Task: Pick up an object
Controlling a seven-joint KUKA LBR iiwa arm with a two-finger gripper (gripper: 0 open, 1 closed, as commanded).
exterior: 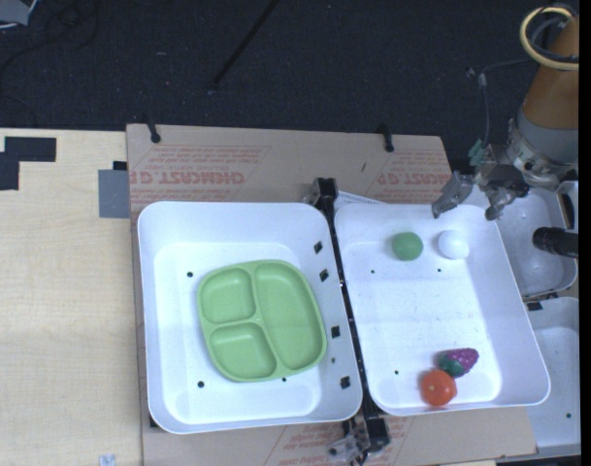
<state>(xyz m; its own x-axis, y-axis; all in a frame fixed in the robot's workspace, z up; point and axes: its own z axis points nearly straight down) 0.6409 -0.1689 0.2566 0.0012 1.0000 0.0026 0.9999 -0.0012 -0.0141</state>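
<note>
Hovering over the far edge of the right bin (508, 289), the gripper (474, 202) has its two fingers spread apart with nothing between them. A white ball (453, 245) lies in that bin just below the fingertips, near but apart from them, with a green ball (407, 247) beside it. A purple object (459, 360) and a red object (438, 387), touching, sit at the bin's near side, well apart from the gripper.

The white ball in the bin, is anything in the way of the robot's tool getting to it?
Nothing visible blocks it. The tool hangs open above the far edge of the right bin, and the white ball lies just below it with bare bin floor around. The green ball sits beside the white one, apart from it, off to the side.
</note>
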